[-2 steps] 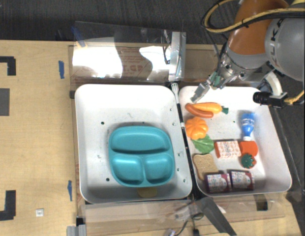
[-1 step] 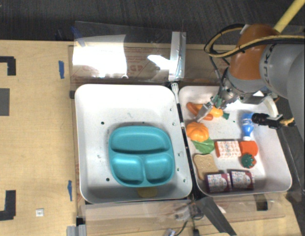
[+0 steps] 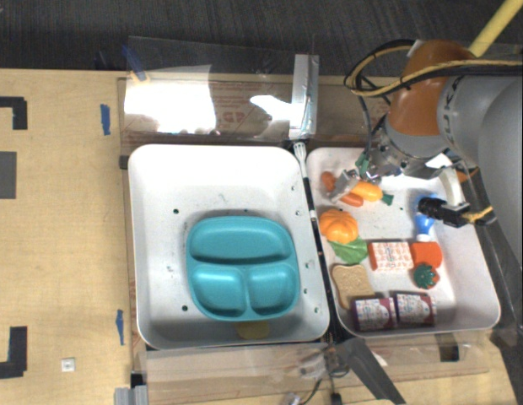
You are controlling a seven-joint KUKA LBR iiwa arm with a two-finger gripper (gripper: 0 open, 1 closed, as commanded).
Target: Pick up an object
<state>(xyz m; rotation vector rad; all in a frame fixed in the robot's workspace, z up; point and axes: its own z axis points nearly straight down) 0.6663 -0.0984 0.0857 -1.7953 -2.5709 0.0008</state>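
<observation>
My gripper (image 3: 359, 175) is low in the back left part of the right bin (image 3: 485, 298), under the orange-banded wrist (image 3: 422, 99). It sits right over an orange and yellow toy vegetable (image 3: 367, 195), and a small red-orange piece (image 3: 329, 180) lies just to its left. The view is too small to tell whether anything is in its grasp. An orange pumpkin (image 3: 338, 224) with a green leaf (image 3: 349, 250) lies nearer the front.
The right bin also holds a bread slice (image 3: 354, 282), two dark cans (image 3: 393, 310), a red and white box (image 3: 390, 256), an orange block (image 3: 427, 252), a green piece (image 3: 425, 275) and a blue and white bottle (image 3: 425, 218). A teal divided plate (image 3: 242, 264) lies in the left bin (image 3: 152, 226).
</observation>
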